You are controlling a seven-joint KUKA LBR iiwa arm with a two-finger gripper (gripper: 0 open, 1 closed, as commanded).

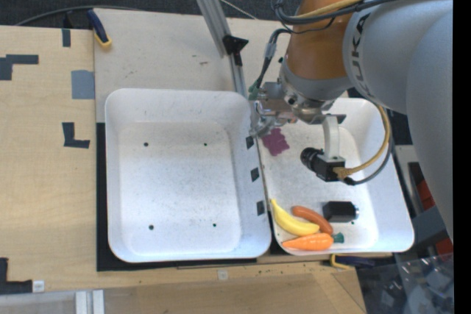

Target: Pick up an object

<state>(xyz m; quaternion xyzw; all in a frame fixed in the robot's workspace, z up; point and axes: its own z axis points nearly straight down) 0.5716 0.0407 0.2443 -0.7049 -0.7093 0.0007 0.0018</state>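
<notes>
My gripper (266, 126) hangs over the far left part of the right bin (368, 232), close to the wall it shares with the left bin. A small purple object (277, 142) sits directly under the gripper's tip, touching or nearly touching it; I cannot tell whether it is gripped or lying on the bin floor. At the bin's near edge lie a yellow banana (289, 221), a small orange carrot (312, 216), a larger orange carrot (310, 242) and a black block (340, 211).
The left bin (176, 173) stands beside the right one, with only dark specks on its floor. A slanted metal pole (210, 4) rises behind the bins. The arm's body and a black cable fitting (318, 162) overhang the middle of the right bin.
</notes>
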